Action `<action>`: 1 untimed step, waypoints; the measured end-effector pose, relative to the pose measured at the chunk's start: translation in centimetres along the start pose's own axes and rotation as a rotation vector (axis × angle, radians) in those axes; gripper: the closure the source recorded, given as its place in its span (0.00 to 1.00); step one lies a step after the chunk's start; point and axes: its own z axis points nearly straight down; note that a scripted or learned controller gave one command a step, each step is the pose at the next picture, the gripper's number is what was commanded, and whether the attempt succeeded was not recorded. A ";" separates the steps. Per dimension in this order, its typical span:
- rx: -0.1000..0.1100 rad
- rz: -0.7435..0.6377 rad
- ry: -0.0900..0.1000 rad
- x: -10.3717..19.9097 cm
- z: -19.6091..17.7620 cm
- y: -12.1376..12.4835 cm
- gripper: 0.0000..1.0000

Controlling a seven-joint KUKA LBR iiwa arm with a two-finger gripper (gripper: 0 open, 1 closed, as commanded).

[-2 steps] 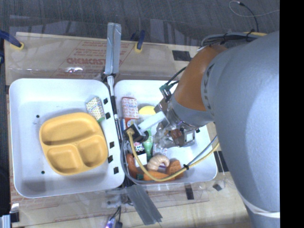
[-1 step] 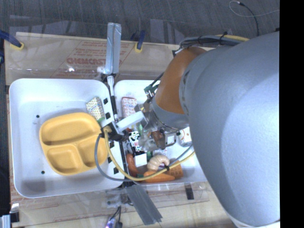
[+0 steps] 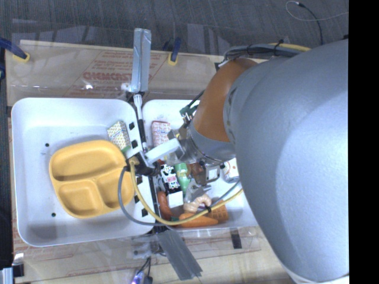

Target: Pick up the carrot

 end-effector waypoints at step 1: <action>0.000 0.003 -0.001 -1.2 4.4 5.5 0.00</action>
